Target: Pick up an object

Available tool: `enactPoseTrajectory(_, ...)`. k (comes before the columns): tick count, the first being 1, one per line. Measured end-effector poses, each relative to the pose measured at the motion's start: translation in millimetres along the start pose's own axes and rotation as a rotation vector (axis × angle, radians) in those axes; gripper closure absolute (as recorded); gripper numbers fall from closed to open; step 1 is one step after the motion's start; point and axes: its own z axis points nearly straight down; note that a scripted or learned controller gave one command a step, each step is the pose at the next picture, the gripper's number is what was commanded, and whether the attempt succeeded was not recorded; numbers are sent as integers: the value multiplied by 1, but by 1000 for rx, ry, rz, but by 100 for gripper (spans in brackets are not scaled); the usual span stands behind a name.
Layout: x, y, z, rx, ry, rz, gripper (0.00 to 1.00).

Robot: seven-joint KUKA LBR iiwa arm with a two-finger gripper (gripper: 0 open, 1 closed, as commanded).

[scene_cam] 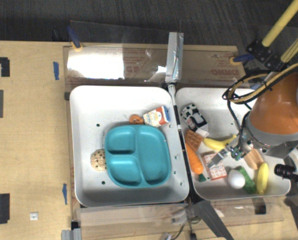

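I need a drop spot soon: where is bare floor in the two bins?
Left bin: bare along its far-left corner, above the teal tray and left of the cookie. Right bin: a bare strip at the far edge; nearer, toys crowd around the gripper.

Dark grey carpet floor (138, 4) across top. Light wood counter (28, 134) w/ black tape marks (1, 66) at left edge, blue tape bits (56, 70). Clear plastic sheet (118, 64) behind bins catches glare; brown cardboard (209, 61) w/ red print beneath it.
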Motion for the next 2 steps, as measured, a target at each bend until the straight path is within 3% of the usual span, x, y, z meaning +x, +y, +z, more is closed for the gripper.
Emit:
enactPoseTrajectory(1,-5,-26,42,-5,-4,-191,0)
enactPoseTrajectory(2,-6,13,41,-5,-8,83,0)
